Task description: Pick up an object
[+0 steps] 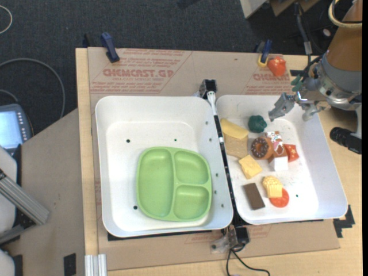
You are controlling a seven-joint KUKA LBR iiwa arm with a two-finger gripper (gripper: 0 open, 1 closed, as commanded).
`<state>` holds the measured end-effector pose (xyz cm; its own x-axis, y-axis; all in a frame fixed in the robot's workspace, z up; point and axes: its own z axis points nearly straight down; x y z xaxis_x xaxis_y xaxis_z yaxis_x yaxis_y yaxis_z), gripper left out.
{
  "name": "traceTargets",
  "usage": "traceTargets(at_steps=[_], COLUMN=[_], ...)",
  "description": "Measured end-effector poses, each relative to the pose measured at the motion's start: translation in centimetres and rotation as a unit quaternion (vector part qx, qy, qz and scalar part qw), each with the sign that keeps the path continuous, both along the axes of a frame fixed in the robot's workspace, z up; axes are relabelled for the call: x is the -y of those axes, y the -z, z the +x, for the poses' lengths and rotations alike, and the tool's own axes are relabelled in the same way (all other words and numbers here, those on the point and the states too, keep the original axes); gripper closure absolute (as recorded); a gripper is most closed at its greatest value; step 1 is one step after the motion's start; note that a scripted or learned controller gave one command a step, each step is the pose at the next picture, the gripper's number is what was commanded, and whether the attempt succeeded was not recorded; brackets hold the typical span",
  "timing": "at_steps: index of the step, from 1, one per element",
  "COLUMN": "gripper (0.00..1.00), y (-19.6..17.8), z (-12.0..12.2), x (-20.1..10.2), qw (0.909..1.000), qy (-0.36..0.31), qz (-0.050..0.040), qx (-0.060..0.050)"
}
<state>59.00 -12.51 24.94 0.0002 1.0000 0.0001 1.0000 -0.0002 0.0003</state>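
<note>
While the arm (345, 56) reaches in, its tool (294, 107) hovers above the right bin (322, 171).

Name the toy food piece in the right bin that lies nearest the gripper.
The dark green lump at the pile's far end. It sits just below and left of the gripper, while the yellow wedges, brown bar and other pieces lie farther down the right bin.

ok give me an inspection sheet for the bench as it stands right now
surface: brown board bearing two white bins; left bin, right bin
job's things: toy foods in right bin, among them a yellow wedge, dark green piece, brown bar
clutter: green divided plate in left bin
grippers: gripper above right bin's far end, nothing between its fingers
cables: white cable on dark floor, left
surroundings: blue clamp, orange clamp at board's far edge
</note>
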Motion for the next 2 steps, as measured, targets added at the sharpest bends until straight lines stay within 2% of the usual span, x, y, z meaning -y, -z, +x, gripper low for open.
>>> traceTargets(at_steps=[1,2], gripper=[0.00,1.00], y=[14.2,12.5], z=[-1.3,-1.1], x=[-2.5,-2.4], qw=[1.0000,1.0000], qy=[-0.001,0.001], qz=[-0.0013,-0.0015], qx=[0.004,0.007])
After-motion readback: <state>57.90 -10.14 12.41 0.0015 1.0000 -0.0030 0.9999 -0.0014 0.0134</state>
